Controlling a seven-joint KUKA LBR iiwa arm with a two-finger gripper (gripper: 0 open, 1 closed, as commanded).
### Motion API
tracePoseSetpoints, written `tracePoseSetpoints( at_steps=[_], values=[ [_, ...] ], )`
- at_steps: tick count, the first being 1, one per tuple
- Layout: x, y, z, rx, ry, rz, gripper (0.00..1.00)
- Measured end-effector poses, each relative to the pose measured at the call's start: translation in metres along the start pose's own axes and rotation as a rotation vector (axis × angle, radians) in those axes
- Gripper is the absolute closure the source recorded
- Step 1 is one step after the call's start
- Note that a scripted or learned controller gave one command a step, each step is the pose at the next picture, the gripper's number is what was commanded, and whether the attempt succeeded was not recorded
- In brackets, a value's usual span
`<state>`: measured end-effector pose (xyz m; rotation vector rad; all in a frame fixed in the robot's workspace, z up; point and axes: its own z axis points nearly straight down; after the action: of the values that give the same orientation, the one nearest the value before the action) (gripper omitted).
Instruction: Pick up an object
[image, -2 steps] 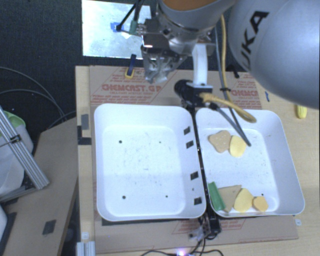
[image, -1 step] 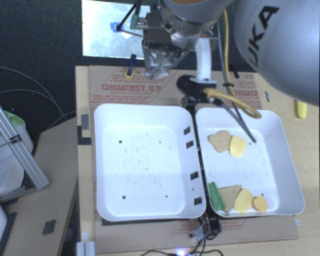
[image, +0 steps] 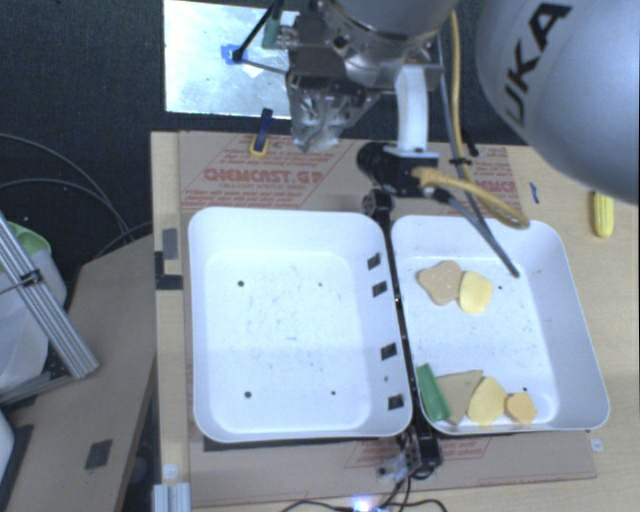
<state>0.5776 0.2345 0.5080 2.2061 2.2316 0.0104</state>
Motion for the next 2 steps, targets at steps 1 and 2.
tracePoseSetpoints(
  at_steps=[1,2],
  values=[
    [0.0,-0.003,0.059,0.011,-0.004,0.009,1.0],
    [-0.004,0.077,0.219,0.018,-0.008,0.014,1.0]
  ],
)
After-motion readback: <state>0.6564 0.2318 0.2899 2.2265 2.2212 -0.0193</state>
